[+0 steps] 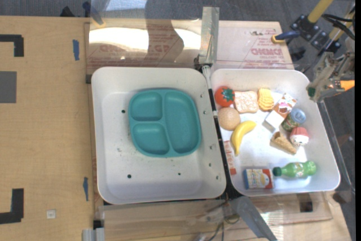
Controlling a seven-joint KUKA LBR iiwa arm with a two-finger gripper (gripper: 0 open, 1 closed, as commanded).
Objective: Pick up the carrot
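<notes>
**Crowded right bin, carrot unclear**

Counter [45,121] bears two bins. Which piece in the right bin [330,149] is the carrot, I cannot tell. The food is packed close, with bare floor along the near rim. The gripper [313,89] hangs over its far right rim, and whether it is open or closed I cannot tell. The left bin [107,138] has bare floor around a tray [164,121].

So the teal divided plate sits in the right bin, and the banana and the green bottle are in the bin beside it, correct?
Not quite. The camera view shows the teal divided plate in the left bin, not the right one. The banana and the green bottle lie in the right bin beside it.
</notes>
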